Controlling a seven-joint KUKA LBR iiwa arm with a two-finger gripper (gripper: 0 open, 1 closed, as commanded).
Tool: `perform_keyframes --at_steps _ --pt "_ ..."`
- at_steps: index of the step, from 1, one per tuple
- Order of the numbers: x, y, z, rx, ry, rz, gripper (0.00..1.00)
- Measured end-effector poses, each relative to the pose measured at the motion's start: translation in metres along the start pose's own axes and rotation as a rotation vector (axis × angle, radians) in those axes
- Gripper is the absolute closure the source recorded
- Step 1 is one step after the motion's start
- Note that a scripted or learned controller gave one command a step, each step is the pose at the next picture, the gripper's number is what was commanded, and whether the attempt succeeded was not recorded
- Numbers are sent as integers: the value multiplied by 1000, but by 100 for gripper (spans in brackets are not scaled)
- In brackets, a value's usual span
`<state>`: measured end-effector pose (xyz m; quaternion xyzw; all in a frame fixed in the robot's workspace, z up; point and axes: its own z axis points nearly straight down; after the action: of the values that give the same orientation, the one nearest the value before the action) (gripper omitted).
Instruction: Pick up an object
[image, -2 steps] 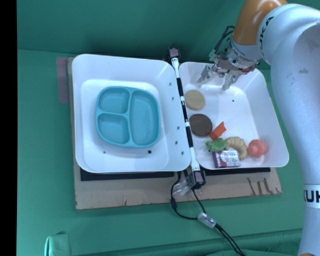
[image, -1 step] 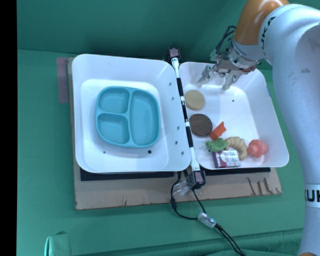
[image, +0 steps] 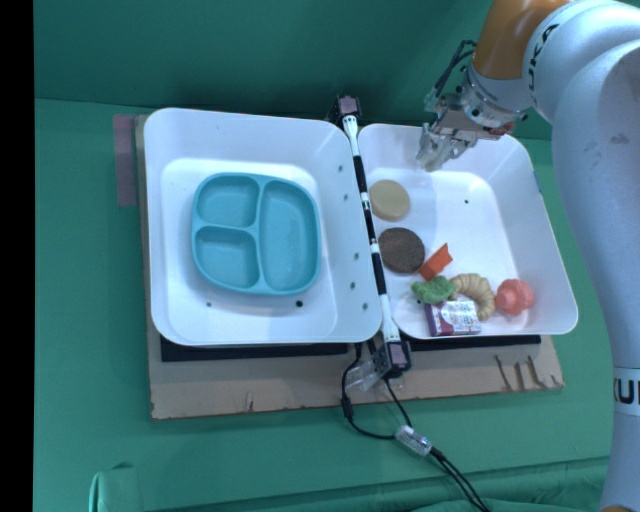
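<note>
Hand (image: 437, 157) positioned over right bin (image: 520, 215) at 11 o'clock, nothing seen gripped, opening indiscernible; toy foods (image: 440, 275) grouped near 6 o'clock; teal plate (image: 256, 232) in left bin (image: 180, 140).

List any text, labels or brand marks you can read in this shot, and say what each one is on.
"KUKA": dark letters on the grey arm, seen partly, just below the orange band.
"KU": partial letters on the arm's lower section at the right edge, cut off by the frame.
Small packet in the right bin: printed label, too small and blurred to read.
</note>
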<state>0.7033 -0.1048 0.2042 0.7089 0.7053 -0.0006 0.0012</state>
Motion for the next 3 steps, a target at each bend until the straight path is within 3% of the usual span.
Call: perform_keyframes --at_steps 1,3 --pt "-2 0 0 1 -4 0 0" --pt "3 -2 16 7 -5 -1 0"
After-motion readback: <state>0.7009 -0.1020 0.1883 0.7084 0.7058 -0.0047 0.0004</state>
